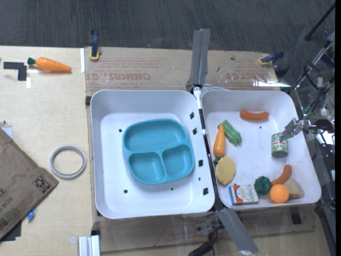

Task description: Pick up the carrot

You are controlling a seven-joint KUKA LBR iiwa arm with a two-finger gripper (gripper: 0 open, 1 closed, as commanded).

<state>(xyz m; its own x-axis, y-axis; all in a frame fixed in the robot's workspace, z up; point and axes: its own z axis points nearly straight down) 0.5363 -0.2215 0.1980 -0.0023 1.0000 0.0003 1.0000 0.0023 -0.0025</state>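
I read red printed lettering on the flat brown cardboard sheet [160,71] that lies under the two bins along the bench's far edge. It appears mirrored or upside down; I cannot make out the words with confidence. A second run of the same red print sits on that sheet behind the right bin.

The brown cardboard box [18,188] at the bench's near left corner carries dark print: I read "BOX" near its left edge, plus a small square code mark beside it.

The small red-and-white carton [244,194] at the right bin's near edge has a printed label, too small to read.
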